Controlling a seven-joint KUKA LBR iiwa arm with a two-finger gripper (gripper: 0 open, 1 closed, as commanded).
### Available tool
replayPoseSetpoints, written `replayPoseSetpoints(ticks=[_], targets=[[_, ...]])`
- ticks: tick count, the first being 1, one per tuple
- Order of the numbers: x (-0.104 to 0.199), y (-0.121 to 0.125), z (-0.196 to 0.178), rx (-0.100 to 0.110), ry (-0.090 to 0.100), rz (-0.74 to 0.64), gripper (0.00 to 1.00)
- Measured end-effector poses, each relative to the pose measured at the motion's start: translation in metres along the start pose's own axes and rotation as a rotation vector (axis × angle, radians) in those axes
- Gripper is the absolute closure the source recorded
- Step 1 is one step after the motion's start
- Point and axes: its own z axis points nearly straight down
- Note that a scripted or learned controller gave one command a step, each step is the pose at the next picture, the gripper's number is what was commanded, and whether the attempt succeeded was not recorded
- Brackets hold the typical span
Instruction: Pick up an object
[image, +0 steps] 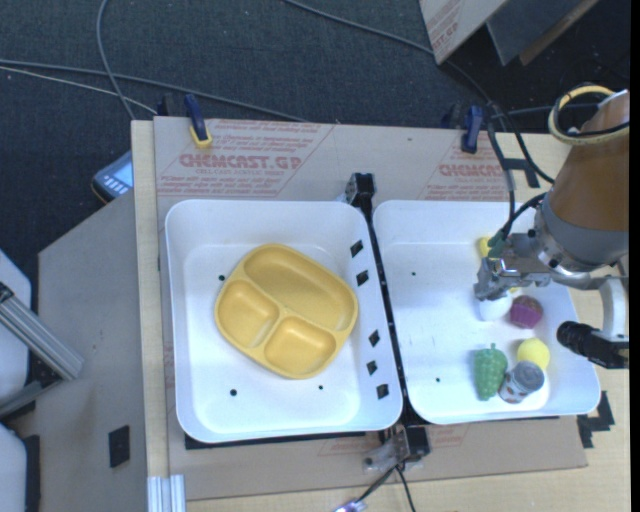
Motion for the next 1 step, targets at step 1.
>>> replayPoseSetpoints(ticks=[1], targets=[[0.052,0.0222,0.0094,0.005,0.003,-0.005,1.0]])
